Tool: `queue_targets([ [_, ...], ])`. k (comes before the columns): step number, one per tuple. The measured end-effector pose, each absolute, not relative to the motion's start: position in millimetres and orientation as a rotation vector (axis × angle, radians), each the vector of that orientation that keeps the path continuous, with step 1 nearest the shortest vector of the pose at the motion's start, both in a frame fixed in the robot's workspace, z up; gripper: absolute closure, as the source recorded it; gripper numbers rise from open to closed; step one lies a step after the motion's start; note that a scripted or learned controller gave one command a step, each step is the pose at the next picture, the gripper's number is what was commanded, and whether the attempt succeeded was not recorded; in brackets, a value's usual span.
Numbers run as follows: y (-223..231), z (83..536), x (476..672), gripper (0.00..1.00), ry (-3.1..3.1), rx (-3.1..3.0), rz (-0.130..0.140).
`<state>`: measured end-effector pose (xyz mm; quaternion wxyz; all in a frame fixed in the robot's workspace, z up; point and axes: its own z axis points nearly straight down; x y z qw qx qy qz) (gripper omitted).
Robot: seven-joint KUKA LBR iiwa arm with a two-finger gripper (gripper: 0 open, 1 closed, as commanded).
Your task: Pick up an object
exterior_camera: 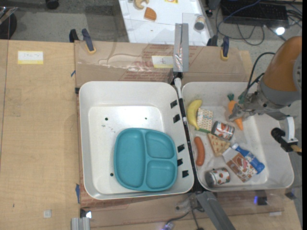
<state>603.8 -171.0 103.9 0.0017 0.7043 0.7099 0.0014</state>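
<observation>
- Two shallow white plastic bins sit side by side: the left bin (91, 128) and the right bin (278, 171).
- The left bin holds one teal plastic tray with three compartments (145, 160), lying flat toward the near side.
- The right bin holds the loose objects, clustered in its left and middle parts.
- One yellow banana (193, 112) lies at the far left of that bin, just beside one small pale printed packet (205, 118).
- One red sausage (200, 151) lies along the left wall.
- Two cans: one red-and-white can on its side (222, 130) at the centre, and one dark-labelled can (218, 177) at the near edge.
- One tan triangular cracker-like piece (218, 144) lies between the two cans.
- One brown pouch with a blue end (244, 164) lies to the right of the triangle.
- One small orange carrot-like piece (232, 106) lies by the far wall.
- The one grey two-finger gripper (238, 113) is low over the right bin's far part beside that orange piece; whether it is open or closed cannot be told.
</observation>
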Motion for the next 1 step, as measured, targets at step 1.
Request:
queue_targets([
  [1, -129.2, 196.1, 621.2, 1.00, 2.209, 2.230, 0.002],
])
